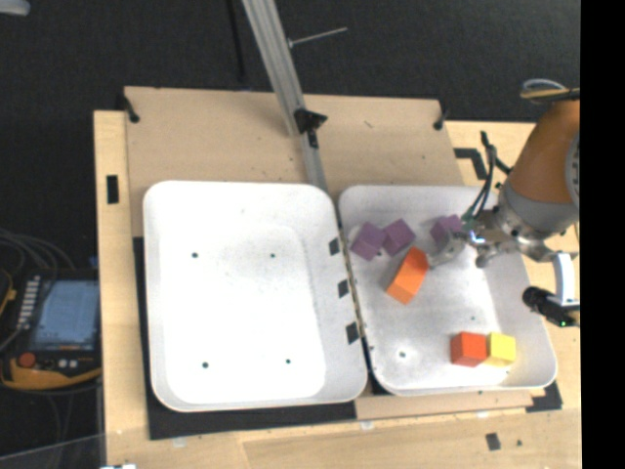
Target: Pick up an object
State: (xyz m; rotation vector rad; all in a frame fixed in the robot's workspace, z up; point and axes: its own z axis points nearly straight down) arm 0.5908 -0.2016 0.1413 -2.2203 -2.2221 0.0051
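Observation:
In the right bin (430,384) lie several small blocks. Two purple blocks (369,241) (397,234) sit side by side at its upper left, with an orange block (408,275) just below them. A third purple block (445,228) lies further right. Near the bin's front right, a red-orange block (470,348) touches a yellow block (502,347). My gripper (467,245) is low over the bin, right beside the third purple block and partly covering it. The grey arm with its orange band (545,164) comes in from the right.
The left bin (156,291) stands beside the right one, with a dividing rim (347,291) between them. A slanted metal pole (278,62) rises behind the bins. A black fitting (547,303) sticks over the right bin's right edge.

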